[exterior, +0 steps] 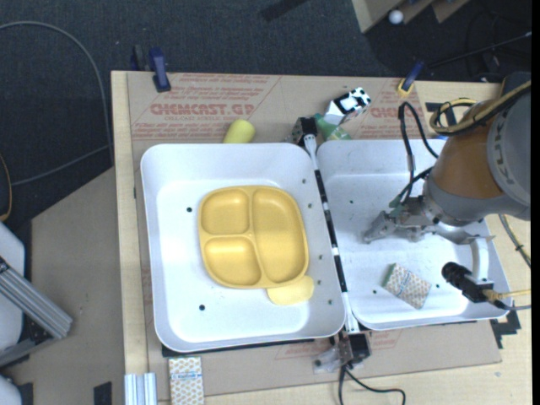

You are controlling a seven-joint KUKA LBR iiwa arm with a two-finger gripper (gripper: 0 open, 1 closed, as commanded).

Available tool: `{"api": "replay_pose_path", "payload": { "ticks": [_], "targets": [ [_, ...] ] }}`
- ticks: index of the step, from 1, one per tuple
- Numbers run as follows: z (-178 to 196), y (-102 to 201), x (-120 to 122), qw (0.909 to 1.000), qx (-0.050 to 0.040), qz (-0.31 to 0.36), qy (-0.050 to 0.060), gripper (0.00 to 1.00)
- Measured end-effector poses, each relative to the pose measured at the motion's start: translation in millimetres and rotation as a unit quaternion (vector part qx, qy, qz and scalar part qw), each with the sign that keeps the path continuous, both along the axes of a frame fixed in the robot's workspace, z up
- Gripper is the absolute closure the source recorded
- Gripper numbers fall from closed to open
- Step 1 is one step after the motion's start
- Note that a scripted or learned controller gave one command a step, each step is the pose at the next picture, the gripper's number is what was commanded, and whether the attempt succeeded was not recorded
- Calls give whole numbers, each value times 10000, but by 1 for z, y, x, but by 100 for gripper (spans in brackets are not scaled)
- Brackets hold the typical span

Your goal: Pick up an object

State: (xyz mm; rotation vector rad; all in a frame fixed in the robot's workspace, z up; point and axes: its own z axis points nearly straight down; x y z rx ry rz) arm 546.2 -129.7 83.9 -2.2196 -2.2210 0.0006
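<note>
- I see the gripper (377,229) low over the right bin (363,182), near the bin's middle and towards its 9 o'clock wall. From this slant I cannot tell how far open the claw is, and I make out nothing held in it.
- The nearest thing to pick is the patterned packet (408,284), lying flat on the floor of the same bin at about 5 o'clock from the claw, near but not touching it.
- As I judge it, the main risk is closing on bare floor. The claw sits over empty white plastic, so a grab from here would come up with nothing.
- The packet looks thin and flat. A claw coming straight down may slide over it or push it towards the 6 o'clock wall rather than pinch it.
- It also lies close to the bin's 6 o'clock rim, so a descent there could knock the rim or jam the packet against it.
- The other candidates, a yellow divided plate (252,235) and a pale yellow piece (292,291) at its 5 o'clock edge, sit in the left bin (169,226). The plate looks too wide and shallow to grip well, and reaching it means clearing the wall between the bins.
</note>
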Motion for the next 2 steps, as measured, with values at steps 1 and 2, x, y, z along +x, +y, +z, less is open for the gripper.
{"api": "replay_pose_path", "payload": {
  "ticks": [1, 2],
  "targets": [
    [0, -48, -68, 10000, -3, -14, 5, 0],
    [43, 32, -25, 10000, -2, 5, -13, 0]
  ]
}}
